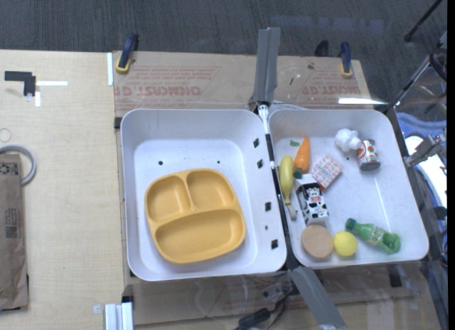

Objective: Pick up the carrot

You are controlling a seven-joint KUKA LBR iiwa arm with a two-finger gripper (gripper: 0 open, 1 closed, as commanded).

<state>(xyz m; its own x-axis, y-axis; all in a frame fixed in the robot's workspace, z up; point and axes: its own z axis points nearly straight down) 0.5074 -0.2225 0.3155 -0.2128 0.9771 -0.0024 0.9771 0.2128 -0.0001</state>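
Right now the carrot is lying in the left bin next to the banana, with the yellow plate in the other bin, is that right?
Not quite. The camera view shows the carrot lying in the right bin next to the banana, with the yellow plate in the other bin, the left one.

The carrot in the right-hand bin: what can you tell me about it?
The carrot is small, smooth and bright orange, probably plastic, with a green nub at its lower end by the banana. It lies flat, nearly upright in the picture, in the right bin near the divider, beside a checkered packet.
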